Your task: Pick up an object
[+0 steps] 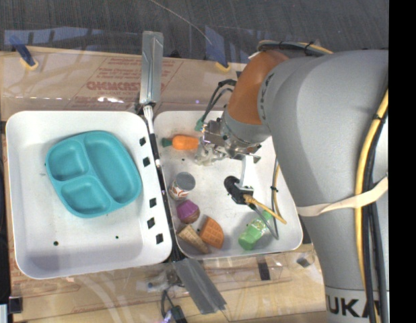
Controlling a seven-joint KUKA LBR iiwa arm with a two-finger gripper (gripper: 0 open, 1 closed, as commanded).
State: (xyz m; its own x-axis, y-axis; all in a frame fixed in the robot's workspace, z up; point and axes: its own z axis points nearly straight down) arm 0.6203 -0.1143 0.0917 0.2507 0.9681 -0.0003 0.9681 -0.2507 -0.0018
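Camera view: gripper (pixel 209 152) was low in right bin (pixel 211 195), far end, just right of orange toy (pixel 186 142); grip state could not be told from above.

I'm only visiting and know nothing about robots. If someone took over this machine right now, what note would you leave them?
Pincer: down in the right bin, just beside the orange carrot. No object is visibly in its grip.
Things: the carrot lies at that bin's far side. The small can, purple ball, two cones and green toy lie nearer the camera. The left bin holds a blue plate.
Done: nothing lifted yet.
Left: grip one object, probably the carrot, and lift it.
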